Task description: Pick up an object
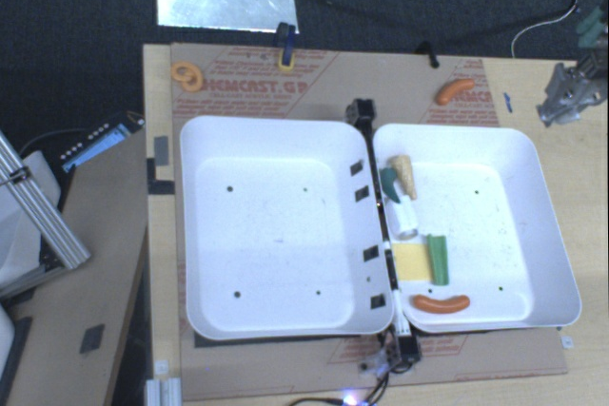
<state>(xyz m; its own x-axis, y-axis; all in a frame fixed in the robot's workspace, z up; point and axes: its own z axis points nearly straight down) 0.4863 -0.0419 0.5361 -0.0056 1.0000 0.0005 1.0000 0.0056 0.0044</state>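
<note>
The right bin point(533, 204) holds its objects along its left wall: a tan cone point(403, 174), a teal piece point(389, 184), a white cylinder point(406, 220), a yellow square point(411, 261), a green stick point(437, 259) and an orange sausage point(440, 303) near the front. My gripper point(568, 98) hangs at the far right, beyond the right bin's back right corner and well away from all of these. Nothing shows in its grasp.
The left bin point(276, 223) sits beside the right one. On the cardboard behind the bins lie a second orange sausage point(455, 90), an orange ring point(187, 76) and a yellow and blue clamp point(284, 48). A cable point(542, 24) runs near the gripper.
</note>
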